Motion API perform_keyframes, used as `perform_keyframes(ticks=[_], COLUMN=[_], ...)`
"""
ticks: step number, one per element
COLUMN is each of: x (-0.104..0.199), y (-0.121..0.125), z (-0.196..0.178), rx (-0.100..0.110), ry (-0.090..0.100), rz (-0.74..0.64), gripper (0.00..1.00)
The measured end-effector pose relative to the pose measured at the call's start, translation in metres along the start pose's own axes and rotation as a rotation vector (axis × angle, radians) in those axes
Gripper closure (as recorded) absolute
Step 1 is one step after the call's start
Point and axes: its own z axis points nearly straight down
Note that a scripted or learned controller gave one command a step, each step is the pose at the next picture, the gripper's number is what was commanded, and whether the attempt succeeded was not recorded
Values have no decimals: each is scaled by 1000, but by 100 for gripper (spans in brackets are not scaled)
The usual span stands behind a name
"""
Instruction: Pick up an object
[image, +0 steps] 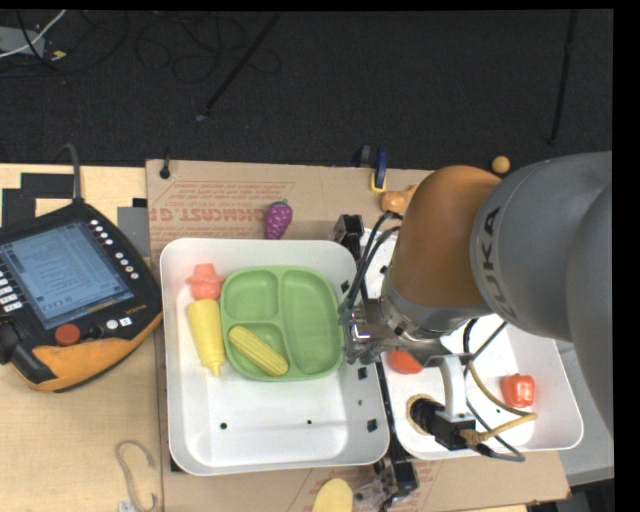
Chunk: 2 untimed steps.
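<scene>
While nothing shows as lifted yet, you should count the pick as not done. Your grey arm's gripper (372, 335) sits over the seam between the bins, and you cannot tell its state. The nearest candidate, a small orange-red plastic piece (404, 362) in the right white bin (560, 430), lies just beside it.

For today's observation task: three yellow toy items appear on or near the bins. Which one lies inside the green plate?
The corn cob, lying in the green divided plate's lower-left compartment. The yellow bottle lies beside the plate; the yellow item sits outside the bins.
</scene>
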Motion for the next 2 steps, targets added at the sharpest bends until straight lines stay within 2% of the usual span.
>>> perform_keyframes(ticks=[1, 2], x=[-6, 3], y=[-9, 3], z=[-12, -3], rx=[-3, -2], ry=[0, -1], rz=[-2, 1], gripper=[100, 100])
